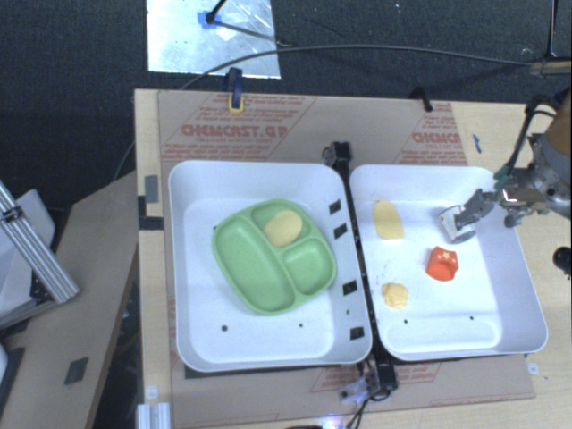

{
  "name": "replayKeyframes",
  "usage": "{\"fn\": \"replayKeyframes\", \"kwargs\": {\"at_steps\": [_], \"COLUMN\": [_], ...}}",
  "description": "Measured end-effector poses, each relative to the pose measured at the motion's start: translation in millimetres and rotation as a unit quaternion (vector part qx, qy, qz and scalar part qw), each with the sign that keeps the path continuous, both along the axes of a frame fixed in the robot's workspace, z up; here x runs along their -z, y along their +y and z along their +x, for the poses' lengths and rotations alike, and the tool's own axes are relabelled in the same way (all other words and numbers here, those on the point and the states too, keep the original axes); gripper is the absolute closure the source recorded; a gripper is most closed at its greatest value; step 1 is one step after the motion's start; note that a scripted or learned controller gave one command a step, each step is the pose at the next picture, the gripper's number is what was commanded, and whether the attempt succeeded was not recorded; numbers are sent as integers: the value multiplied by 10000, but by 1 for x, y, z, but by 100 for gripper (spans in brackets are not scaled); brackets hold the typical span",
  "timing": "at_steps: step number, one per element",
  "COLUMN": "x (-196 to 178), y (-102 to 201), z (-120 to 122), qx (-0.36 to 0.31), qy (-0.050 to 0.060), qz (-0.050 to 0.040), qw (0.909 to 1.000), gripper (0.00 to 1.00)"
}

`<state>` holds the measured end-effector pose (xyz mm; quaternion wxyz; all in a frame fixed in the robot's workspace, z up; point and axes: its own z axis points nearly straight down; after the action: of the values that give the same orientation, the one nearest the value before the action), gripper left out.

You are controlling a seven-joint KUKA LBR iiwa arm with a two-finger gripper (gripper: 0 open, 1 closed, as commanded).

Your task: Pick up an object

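Note:
In the right bin [500, 333] lie three small objects: a pale yellow block [388, 219] at the upper left, a red piece [442, 263] near the middle, and a small yellow lump [395, 294] lower left. My gripper [458, 224] reaches in from the right and hangs just above and right of the red piece, with nothing visibly held. A green divided plate [246, 271] sits in the left bin [201, 329], with a yellow round item [284, 228] in its top compartment.
The two white bins meet along a black-clipped seam [351, 257]. They rest on a cardboard sheet [304, 128]. A metal plate [210, 25] lies beyond the bench, and an aluminium rail [31, 248] stands at the far left.

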<state>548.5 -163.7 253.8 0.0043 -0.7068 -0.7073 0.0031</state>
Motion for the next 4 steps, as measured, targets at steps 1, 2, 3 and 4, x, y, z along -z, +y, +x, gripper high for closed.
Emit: {"fn": "replayKeyframes", "kwargs": {"at_steps": [1,2,3,4], "x": [-7,41,98,145], "y": [0,10,13,22], "z": [2,4,-4,-3], "qx": [-15,-17,-5,-5], "qy": [-59,-40,-38,-42], "qz": [-11,-5,-2,-2], "qw": [10000,10000,10000,10000], "gripper": [0,0,0,0]}}
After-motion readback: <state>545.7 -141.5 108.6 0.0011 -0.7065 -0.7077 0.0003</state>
